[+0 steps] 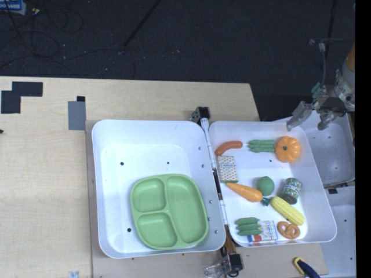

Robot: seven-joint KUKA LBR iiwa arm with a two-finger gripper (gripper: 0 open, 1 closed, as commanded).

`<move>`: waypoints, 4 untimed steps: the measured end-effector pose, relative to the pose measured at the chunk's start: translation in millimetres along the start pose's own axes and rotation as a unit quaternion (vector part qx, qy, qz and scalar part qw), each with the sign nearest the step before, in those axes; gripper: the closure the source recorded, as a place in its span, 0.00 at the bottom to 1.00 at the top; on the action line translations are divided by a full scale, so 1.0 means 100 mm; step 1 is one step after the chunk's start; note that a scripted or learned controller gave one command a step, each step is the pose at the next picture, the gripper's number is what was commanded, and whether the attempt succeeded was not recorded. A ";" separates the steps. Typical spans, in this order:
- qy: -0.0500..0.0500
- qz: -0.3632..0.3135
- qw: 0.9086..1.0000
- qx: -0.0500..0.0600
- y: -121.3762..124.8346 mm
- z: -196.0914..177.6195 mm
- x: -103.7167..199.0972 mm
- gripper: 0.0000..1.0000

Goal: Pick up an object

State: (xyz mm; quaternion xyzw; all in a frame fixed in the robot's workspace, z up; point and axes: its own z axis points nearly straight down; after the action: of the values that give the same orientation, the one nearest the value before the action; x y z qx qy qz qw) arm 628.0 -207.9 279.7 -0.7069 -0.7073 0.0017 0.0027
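We see gripper (313, 116) hovering past upper right corner of right bin (324, 172), above and right of pumpkin (288, 149); fingers spread apart, nothing between them. Pumpkin sits in bin's upper right. Left of pumpkin: green bean pod (262, 146), then sausage (228, 147). Below pumpkin: can (291, 190), corn (287, 209), pretzel (288, 230). Carrot (244, 191) lower left of pumpkin. Left bin (116, 149) holds green divided plate (168, 211).

Two bins (110, 155), one green plate (168, 211)
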 end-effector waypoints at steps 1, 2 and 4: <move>0.000 0.001 1.000 0.001 -0.31 1.31 0.27 0.00; 0.001 0.001 1.000 -0.001 -0.78 1.94 0.04 0.00; 0.000 0.001 1.000 -0.003 -1.21 1.93 -0.06 0.00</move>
State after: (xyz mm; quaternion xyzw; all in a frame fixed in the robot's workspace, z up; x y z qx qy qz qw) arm 506.0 -213.7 87.3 -0.7074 -0.7068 -0.0009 0.0006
